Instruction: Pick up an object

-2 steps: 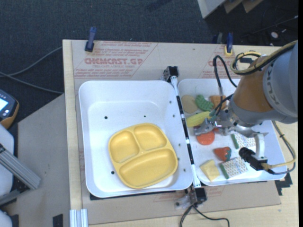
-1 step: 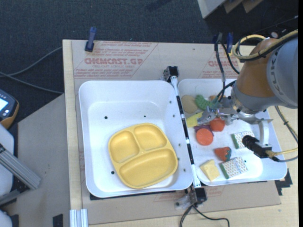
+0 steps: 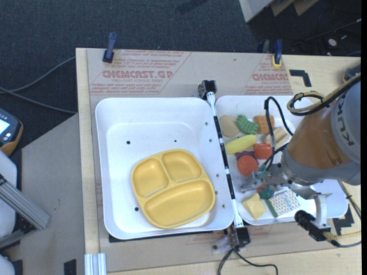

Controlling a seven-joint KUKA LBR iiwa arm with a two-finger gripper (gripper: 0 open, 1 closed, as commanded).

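The right bin point(image 3: 229, 105) holds several toy foods. Along its far side lie a beige potato point(image 3: 229, 125), a green piece point(image 3: 246, 122) and an orange piece point(image 3: 261, 123). Below them lie a yellow corn cob point(image 3: 241, 144), a red tomato point(image 3: 263, 150) and an orange-red ball point(image 3: 248, 164). A yellow cheese wedge point(image 3: 254, 206), a small green item point(image 3: 267, 194) and a white checked piece point(image 3: 284, 200) lie near the front. My gripper point(image 3: 259, 182) hangs low over the bin's front half, just below the orange-red ball and above the green item.
The left bin point(image 3: 114, 119) holds a yellow divided plate point(image 3: 173, 188). The arm's orange band point(image 3: 315, 139) and grey body cover the right bin's right side. A black cable point(image 3: 275, 110) loops over the far foods. A ridge point(image 3: 221, 148) separates the bins.
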